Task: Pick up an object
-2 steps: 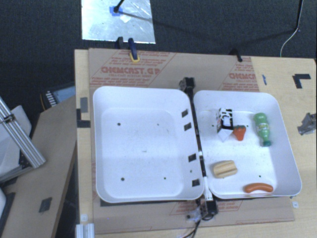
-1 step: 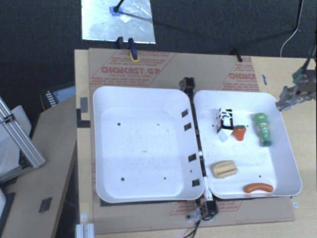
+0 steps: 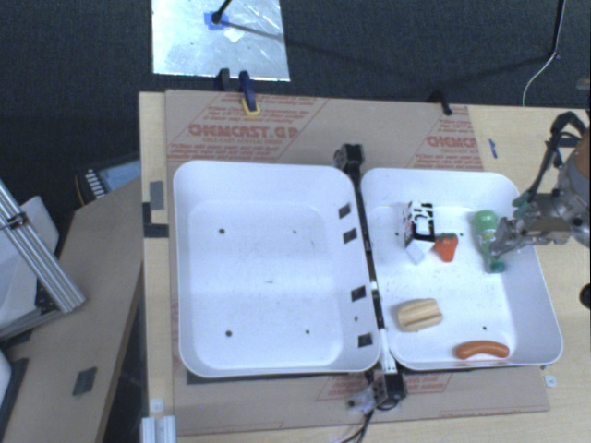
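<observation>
The right white bin [image 3: 531, 293] holds several small objects. A black-and-white block [image 3: 420, 221] lies near its middle, with a small red piece [image 3: 447, 247] beside it. A tan bun [image 3: 418, 315] sits lower down, and an orange sausage [image 3: 481, 349] lies by the front wall. A green object [image 3: 485, 221] rests near the right side. My gripper [image 3: 503, 245] comes in from the right and sits low, right against the green object's lower end, covering part of it. A teal bit [image 3: 498, 266] shows just below the gripper tip.
The left white bin [image 3: 199, 192] stands beside the right one, with a black hinge strip [image 3: 365, 257] between them. Both rest on a cardboard sheet [image 3: 277, 127] on the bench. A foil sheet [image 3: 220, 26] lies at the back.
</observation>
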`<state>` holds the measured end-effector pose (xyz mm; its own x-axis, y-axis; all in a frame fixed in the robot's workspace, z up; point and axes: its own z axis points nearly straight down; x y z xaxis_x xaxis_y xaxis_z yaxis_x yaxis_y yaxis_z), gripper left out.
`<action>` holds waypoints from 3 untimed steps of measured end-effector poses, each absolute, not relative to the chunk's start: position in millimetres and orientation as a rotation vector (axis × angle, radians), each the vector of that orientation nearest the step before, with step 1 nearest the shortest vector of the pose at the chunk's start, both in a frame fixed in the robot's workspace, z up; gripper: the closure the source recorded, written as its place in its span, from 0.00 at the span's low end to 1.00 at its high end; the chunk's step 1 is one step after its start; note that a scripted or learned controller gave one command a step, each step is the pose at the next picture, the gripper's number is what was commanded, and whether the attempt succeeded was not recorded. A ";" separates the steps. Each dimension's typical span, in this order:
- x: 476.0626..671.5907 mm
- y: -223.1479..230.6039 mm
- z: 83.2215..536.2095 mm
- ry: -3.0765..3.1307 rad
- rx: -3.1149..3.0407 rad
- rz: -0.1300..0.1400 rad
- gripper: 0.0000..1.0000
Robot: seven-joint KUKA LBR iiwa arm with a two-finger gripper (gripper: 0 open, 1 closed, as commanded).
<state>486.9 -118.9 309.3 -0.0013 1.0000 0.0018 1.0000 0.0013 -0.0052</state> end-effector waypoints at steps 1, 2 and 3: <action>617.5 -70.8 333.1 -2.238 -2.213 -0.010 1.00; 587.2 -145.3 229.9 -2.211 -2.224 0.011 1.00; 501.3 -212.6 263.9 -2.214 -2.235 0.004 1.00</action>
<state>501.3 -212.6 263.9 0.0094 0.9999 -0.0048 1.0000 -0.0094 0.0016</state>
